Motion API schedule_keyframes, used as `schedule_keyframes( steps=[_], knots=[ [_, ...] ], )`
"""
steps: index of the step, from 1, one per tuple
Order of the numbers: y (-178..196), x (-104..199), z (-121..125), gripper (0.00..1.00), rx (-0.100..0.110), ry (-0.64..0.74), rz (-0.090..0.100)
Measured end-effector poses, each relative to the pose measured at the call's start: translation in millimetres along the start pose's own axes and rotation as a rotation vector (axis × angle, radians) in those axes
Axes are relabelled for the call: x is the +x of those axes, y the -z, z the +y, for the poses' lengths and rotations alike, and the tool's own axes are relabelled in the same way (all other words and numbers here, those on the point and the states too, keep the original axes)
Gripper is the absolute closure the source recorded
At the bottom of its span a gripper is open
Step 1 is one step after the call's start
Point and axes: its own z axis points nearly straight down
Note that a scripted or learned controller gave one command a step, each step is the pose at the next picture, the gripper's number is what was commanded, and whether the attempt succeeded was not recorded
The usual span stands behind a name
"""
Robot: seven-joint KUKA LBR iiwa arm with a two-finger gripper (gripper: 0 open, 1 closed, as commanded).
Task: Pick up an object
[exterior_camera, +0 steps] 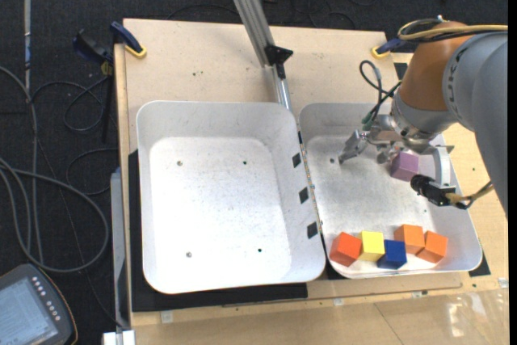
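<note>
We see the risk here mostly in how little is secured: the pale purple cube (405, 166) sits in the right shallow white bin (323, 174), just beside the arm's wrist hardware rather than plainly between the fingers, so we judge that any lift from this pose could come up with nothing. The metal two-finger pincer (353, 149) points out toward the left of that bin, its tips low over the bare speckled floor and apart from every block; if it shuts where it is, we expect it to close on air. A second hazard, in our judgement, is the arm's bulk: the grey link with its orange band (428, 77) hangs over the bin's far right side, and a careless sweep could knock the purple cube or drag it against the wall. The other candidates lie well apart from the pincer, crowded along the near rim: an orange block (348, 247), a yellow cube (372, 242), a blue cube (394, 254) and two more orange blocks (424, 241), touching or nearly so, which would leave little room for fingers to slip between them. As for the pincer's spread, we cannot tell from this slant whether it is wide or narrow; nothing shows between its tips. The left shallow white bin (153, 174) on the wooden surface (202, 52) bears no blocks.
</note>
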Motion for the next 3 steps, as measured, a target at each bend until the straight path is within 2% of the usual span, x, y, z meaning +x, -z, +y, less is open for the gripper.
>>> schedule_keyframes(
  steps=[1,2,3],
  knots=[
    [12,0,1,1.0,-0.004,-0.001,-0.001],
    [73,-7,-2,1.0,-0.01,-0.001,-0.002],
    [120,-10,6,1.0,-0.01,0.003,-0.002]
  ],
)
